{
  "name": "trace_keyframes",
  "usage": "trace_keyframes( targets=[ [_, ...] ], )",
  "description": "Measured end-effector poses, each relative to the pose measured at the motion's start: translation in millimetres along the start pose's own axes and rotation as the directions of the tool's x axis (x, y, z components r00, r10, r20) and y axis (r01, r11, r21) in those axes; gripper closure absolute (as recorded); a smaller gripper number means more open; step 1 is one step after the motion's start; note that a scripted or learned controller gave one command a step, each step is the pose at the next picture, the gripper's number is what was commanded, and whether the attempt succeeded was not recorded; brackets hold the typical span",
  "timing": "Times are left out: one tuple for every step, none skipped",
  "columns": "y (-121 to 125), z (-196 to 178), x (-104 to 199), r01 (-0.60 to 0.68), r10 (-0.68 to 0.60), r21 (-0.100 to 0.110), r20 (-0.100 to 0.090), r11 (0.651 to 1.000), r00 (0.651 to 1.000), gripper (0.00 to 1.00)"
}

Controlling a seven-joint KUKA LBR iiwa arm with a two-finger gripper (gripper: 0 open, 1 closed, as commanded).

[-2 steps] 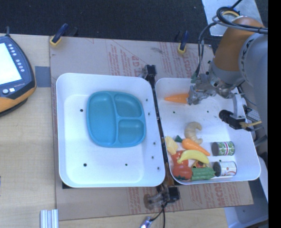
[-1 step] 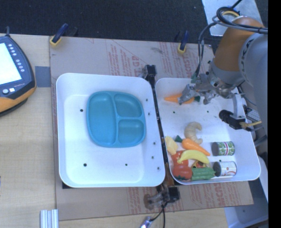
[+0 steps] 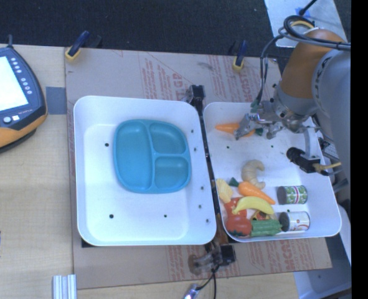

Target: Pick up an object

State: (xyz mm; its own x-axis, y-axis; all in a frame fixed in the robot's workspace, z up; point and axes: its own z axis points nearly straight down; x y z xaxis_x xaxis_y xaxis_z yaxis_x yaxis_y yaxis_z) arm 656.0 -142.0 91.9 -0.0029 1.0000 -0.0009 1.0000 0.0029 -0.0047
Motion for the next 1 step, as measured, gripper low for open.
trace_keyframes(
  targets=[
    [-0.8, -10.0, -0.5, 0.001, -0.001, 0.006, -0.001, 1.0, 1.0, 1.0]
  ],
)
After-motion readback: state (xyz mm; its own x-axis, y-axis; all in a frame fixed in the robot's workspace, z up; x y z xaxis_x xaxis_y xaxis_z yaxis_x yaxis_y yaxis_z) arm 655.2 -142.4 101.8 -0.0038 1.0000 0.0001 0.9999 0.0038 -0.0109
